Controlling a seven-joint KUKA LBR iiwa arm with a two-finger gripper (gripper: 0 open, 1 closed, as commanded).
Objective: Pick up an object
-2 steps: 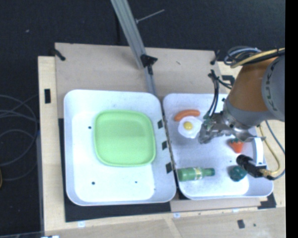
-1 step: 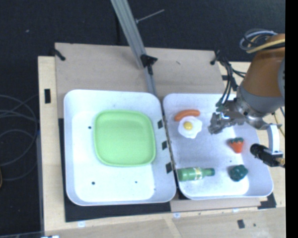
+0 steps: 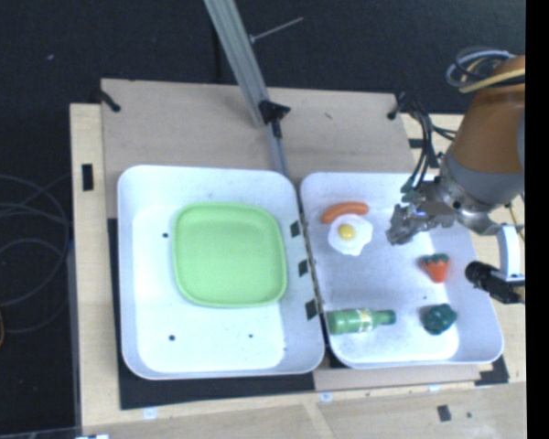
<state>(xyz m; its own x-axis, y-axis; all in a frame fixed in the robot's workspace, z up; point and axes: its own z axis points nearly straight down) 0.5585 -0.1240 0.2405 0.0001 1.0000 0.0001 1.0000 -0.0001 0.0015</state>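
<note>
Toy foods [image 3: 347,236] in right white bin [image 3: 384,350], tan bench [image 3: 192,126], black floor.

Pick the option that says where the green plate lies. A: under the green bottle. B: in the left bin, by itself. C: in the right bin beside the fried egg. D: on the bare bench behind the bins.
B: the green plate lies flat in the left bin, while the fried egg and green bottle are in the right bin.

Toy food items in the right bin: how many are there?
5. A sausage and fried egg at the bin's far left, a green bottle near left, a strawberry mid-right, and a dark green piece near right. The tool could hide another.
</note>
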